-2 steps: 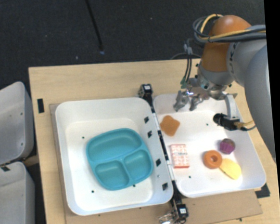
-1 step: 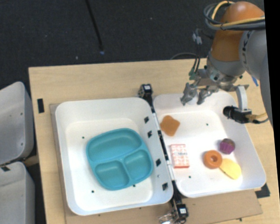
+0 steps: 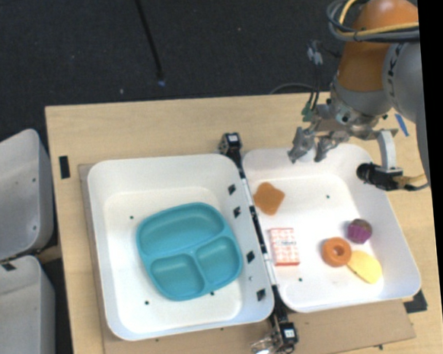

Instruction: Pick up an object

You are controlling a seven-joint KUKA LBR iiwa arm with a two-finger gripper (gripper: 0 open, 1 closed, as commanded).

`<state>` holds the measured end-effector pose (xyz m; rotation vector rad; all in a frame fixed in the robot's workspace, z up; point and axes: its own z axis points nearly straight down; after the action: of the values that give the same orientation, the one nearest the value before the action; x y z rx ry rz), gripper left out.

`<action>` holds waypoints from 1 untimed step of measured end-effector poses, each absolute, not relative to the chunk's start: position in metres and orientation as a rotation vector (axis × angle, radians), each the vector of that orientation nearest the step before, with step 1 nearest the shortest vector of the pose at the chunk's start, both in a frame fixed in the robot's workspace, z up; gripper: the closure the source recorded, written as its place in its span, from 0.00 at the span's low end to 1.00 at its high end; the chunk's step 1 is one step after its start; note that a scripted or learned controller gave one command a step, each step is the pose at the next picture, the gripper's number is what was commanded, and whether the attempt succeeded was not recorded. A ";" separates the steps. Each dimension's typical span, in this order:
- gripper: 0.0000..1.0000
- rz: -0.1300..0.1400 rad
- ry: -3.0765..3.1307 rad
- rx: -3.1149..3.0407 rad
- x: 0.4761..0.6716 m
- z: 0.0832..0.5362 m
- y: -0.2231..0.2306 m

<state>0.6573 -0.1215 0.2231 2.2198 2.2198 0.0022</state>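
Currently the gripper (image 3: 312, 148) is hovering with fingers parted and nothing between them over the right bin's (image 3: 383, 293) far edge. Nearest, just below, an orange cookie (image 3: 269, 198) is lying flat: probably light, stiff, smooth; pinching across its edges looks soundest.

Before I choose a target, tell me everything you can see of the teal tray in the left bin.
The teal tray is a rounded-rectangle divided plate, plastic by the look, with one large compartment along its far side and two smaller ones along its near side. It lies flat, right side up, slightly rotated, on the floor of the left bin, clear of the walls. All three compartments look bare. Nothing else touches it.
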 end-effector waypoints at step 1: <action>1.00 0.003 2.229 2.214 0.643 0.238 -0.072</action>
<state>0.6435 -0.0715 0.2381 2.2144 2.2291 0.0027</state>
